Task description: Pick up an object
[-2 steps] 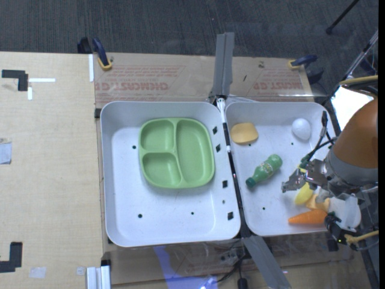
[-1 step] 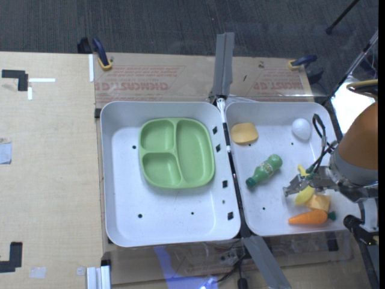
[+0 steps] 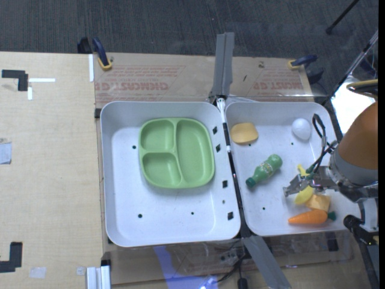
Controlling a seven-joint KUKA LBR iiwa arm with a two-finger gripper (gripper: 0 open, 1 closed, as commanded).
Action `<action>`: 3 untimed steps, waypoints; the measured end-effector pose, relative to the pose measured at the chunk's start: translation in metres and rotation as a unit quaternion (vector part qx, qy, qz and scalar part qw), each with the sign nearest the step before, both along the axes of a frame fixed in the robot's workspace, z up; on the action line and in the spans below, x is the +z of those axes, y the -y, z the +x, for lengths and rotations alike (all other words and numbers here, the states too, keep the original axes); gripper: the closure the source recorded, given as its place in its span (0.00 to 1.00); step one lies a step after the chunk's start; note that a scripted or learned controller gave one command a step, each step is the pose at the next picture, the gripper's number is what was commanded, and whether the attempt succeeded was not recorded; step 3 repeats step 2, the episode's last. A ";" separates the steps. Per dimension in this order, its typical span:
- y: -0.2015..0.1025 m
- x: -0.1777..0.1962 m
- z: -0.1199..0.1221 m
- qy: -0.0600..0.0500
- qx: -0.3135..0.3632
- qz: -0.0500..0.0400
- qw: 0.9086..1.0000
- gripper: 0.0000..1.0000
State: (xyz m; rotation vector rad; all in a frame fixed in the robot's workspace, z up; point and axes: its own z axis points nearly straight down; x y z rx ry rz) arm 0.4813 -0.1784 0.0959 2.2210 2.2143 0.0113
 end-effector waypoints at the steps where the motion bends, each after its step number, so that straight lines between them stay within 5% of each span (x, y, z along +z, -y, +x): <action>1: 0.001 0.007 -0.001 -0.002 -0.002 0.000 1.000 1.00; 2: -0.053 -0.003 0.033 -0.003 0.011 -0.001 1.000 1.00; 3: -0.053 -0.003 0.033 -0.003 0.011 -0.001 1.000 1.00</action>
